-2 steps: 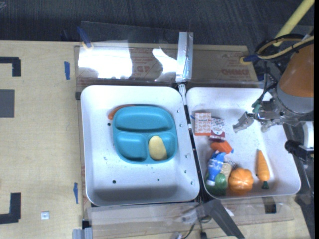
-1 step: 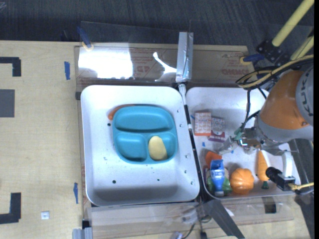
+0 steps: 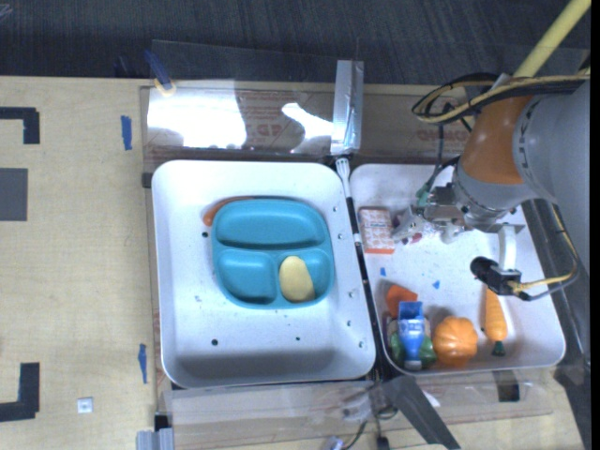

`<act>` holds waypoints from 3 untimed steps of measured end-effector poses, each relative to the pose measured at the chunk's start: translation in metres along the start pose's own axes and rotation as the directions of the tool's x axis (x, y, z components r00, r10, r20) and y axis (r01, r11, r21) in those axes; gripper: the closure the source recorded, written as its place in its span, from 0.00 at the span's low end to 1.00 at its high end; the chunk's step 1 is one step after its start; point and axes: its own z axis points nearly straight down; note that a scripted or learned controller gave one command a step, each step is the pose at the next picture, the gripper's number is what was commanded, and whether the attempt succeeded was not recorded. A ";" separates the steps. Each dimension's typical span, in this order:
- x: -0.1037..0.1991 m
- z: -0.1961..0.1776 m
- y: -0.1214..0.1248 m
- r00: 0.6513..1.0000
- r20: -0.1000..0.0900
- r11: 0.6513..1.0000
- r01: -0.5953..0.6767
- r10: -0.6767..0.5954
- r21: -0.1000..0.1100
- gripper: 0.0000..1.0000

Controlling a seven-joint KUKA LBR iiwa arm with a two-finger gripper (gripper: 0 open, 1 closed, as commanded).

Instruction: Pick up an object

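The jaws' state cannot be told; they hover low over the right bin [image 3: 553, 336], near a small printed packet [image 3: 375, 229], apart from the orange fruit [image 3: 455, 338] and carrot [image 3: 494, 318] toward its front

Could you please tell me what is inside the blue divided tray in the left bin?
A yellow egg-shaped object lies in the blue tray's lower right compartment. An orange edge peeks from beneath the tray; the rest is covered.

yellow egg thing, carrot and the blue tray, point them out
yellow egg thing [image 3: 296, 277], camera view, middle of its top
carrot [image 3: 494, 316], camera view, middle of its orange body
blue tray [image 3: 242, 229], camera view, bare upper compartment floor
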 end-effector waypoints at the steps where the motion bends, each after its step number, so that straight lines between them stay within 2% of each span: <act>1: -0.022 0.000 0.001 0.981 0.000 0.981 0.195 -0.195 0.000 0.00; 2: -0.003 0.001 0.033 0.991 0.000 0.991 0.136 -0.136 0.000 0.00; 3: -0.002 -0.010 0.034 0.990 0.003 0.990 0.139 -0.139 -0.004 1.00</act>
